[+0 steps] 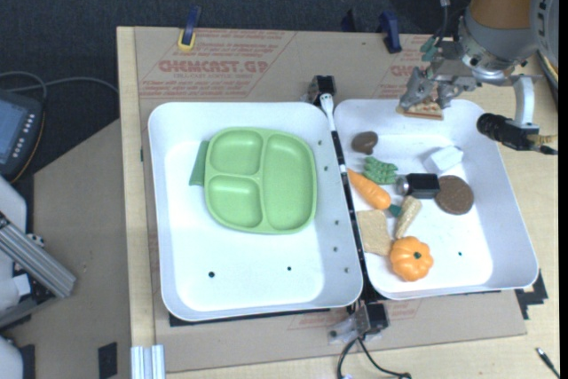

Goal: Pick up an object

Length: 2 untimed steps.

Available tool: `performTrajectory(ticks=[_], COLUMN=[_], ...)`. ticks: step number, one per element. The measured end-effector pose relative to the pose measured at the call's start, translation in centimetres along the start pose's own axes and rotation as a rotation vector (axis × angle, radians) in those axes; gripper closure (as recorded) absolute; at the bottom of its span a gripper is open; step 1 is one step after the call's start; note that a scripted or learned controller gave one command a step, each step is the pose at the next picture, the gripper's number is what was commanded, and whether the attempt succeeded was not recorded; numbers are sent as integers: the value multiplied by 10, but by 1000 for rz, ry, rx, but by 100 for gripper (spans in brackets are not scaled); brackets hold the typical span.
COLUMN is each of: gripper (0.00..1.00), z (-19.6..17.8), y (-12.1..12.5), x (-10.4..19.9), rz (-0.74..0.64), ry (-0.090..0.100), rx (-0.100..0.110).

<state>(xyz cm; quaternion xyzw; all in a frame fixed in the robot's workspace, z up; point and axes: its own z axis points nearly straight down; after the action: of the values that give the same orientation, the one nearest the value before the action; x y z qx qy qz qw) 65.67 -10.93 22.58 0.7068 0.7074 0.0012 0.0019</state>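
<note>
gripping a flat tan cracker-like piece (429,110), fingers (424,94) clamped on it above right bin's (497,191) far edge

Glossy plastic green tray (262,180); smooth white bins (257,284).

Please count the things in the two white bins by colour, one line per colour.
Green: 2, divided plastic plate, small leafy toy
Orange: 2, toy carrot, toy pumpkin
Brown: 2, small oval piece, round flat disc
Total: 6

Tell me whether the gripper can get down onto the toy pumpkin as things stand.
Probably yes. The toy pumpkin sits uncovered at the right bin's near edge, touched only by a cracker beside it; the gripper is at the far edge.
</note>
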Motion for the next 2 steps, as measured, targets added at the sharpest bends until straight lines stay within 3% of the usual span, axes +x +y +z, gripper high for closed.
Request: performTrajectory(ticks=[2], gripper=[100], z=[-9], y=[-98], x=[18], rz=[2], ry=[3], rx=[9])
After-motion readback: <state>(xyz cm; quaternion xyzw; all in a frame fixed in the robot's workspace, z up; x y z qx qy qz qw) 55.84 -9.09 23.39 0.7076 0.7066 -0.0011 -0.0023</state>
